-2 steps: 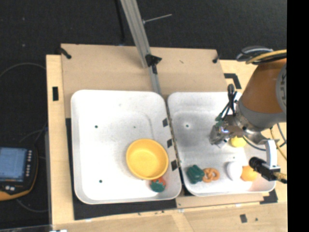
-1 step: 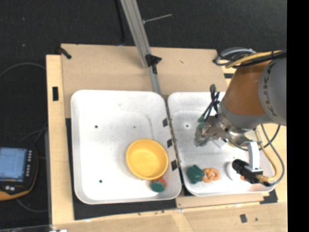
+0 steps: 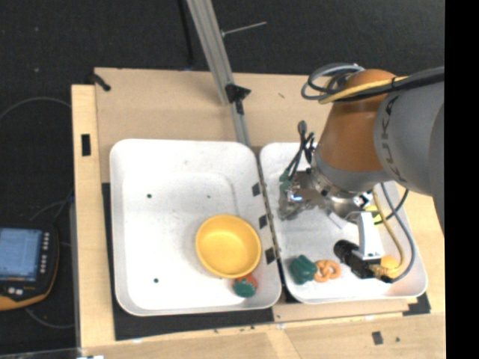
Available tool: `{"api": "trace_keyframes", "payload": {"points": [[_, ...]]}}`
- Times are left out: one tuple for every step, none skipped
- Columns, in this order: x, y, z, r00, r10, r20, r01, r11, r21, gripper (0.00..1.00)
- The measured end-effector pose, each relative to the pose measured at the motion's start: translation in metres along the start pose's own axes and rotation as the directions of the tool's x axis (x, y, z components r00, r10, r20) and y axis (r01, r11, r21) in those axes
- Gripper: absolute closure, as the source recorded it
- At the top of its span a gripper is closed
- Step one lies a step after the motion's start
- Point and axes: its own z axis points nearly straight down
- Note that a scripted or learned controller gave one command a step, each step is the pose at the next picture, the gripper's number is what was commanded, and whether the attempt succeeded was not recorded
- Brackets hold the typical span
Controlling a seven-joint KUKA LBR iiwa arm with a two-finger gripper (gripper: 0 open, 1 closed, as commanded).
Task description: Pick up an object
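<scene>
My gripper (image 3: 291,199) hangs over the left part of the right bin (image 3: 340,294), close to the divider between the bins, with the orange-banded wrist above it. Below it, near that bin's front edge, lie a dark green object (image 3: 301,268) and a small orange ring-shaped object (image 3: 326,271), side by side and apart from the gripper. In the left bin (image 3: 150,178) a yellow bowl (image 3: 228,245) sits upright near the front right. A small green and red object (image 3: 245,286) lies just in front of the bowl, partly tucked under its rim.
A slanted metal pole (image 3: 217,51) rises from the bench behind the bins. The left half of the left bin is bare white floor. A handheld pendant (image 3: 26,264) lies off the bench at the far left.
</scene>
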Motion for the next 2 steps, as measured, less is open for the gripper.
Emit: {"api": "trace_keyframes", "payload": {"points": [[0.048,0.001,0.002,1.000,0.001,0.000,-0.001,1.000,0.002,1.00],[0.091,0.011,0.000,1.000,0.001,0.000,-0.001,1.000,0.003,1.00]]}}
